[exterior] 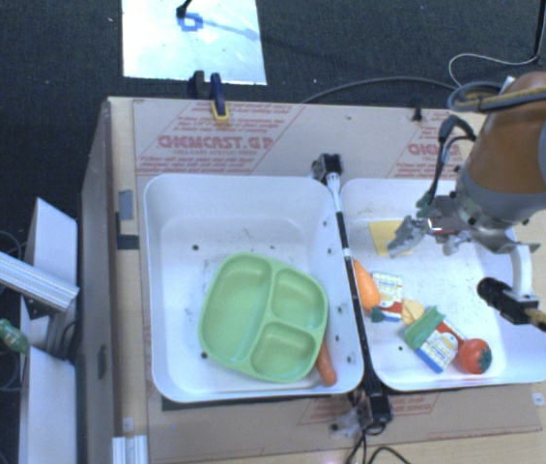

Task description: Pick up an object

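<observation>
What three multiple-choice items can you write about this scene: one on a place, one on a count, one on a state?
1. Where does the green divided plate lie?
A. in the left bin
B. in the right bin
C. on the floor

2. How many compartments does the plate have?
A. two
B. three
C. five

3. How does the gripper stand to the yellow piece in the right bin?
A. it holds it lifted outside the bin
B. it presses it onto the plate
C. it is at the piece's right edge, and the piece lies flat on the bin floor

Answers:
1. A: the plate rests on the left bin's floor.
2. B: two small wells and one long one are visible.
3. C: the piece lies flat beside the gripper's tip.
</observation>
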Robot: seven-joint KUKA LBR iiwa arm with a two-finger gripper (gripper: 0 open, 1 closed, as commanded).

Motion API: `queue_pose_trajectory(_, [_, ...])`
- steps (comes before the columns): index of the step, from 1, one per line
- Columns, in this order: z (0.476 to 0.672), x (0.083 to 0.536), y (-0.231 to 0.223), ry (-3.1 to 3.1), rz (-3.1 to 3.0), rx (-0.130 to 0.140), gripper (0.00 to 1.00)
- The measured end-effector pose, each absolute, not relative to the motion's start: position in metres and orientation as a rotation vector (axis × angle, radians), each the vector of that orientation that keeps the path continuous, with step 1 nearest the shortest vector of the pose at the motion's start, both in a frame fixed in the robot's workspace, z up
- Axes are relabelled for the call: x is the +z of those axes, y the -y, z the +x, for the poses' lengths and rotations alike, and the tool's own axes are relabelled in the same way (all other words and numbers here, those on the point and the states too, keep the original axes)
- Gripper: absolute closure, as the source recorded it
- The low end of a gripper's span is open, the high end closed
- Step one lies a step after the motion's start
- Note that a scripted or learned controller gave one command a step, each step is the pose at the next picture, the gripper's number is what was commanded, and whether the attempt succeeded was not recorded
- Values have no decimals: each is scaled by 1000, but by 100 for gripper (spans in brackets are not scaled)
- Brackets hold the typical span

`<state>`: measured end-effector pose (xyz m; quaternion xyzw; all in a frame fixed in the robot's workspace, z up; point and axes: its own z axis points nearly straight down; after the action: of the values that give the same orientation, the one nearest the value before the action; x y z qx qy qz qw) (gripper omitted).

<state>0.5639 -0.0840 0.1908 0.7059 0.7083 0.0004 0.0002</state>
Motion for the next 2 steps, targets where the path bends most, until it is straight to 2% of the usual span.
queue_pose_trajectory(1, [590, 84, 110, -2222, 2219, 0, 0])
queue_pose_trajectory(2, [651, 85, 84, -2224, 2215, 4, 0])
